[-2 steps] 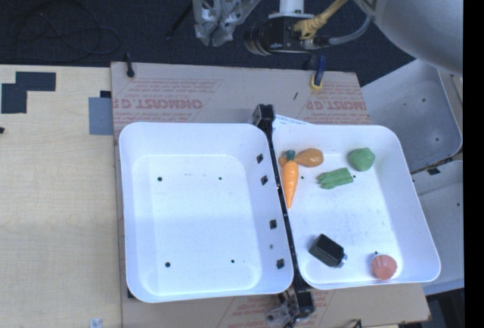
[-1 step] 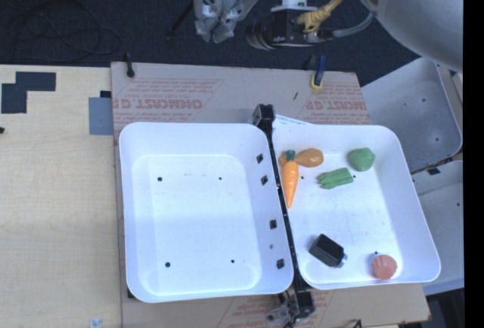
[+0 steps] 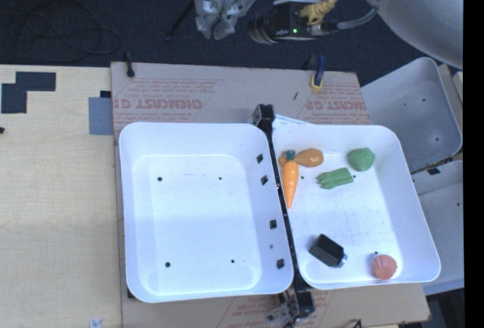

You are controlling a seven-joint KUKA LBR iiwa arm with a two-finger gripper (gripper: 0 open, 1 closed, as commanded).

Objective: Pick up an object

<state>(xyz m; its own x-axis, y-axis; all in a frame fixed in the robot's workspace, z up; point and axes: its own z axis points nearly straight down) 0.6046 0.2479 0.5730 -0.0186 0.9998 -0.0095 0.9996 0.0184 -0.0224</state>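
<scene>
Wood worktop [image 3: 53, 190], right bin [image 3: 412, 190] holds carrot [image 3: 289, 181] against the divider wall, tool [image 3: 221, 10] far above, finger state unclear; wall could block a grasp.

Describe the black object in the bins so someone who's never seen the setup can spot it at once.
Look at the right bin of the two white ones. Along its near edge lie two things: the black block towards the middle divider, and a pinkish round ball in the corner. The block is the one dark, boxy item; everything else there is orange, green or pink and rounded.
</scene>
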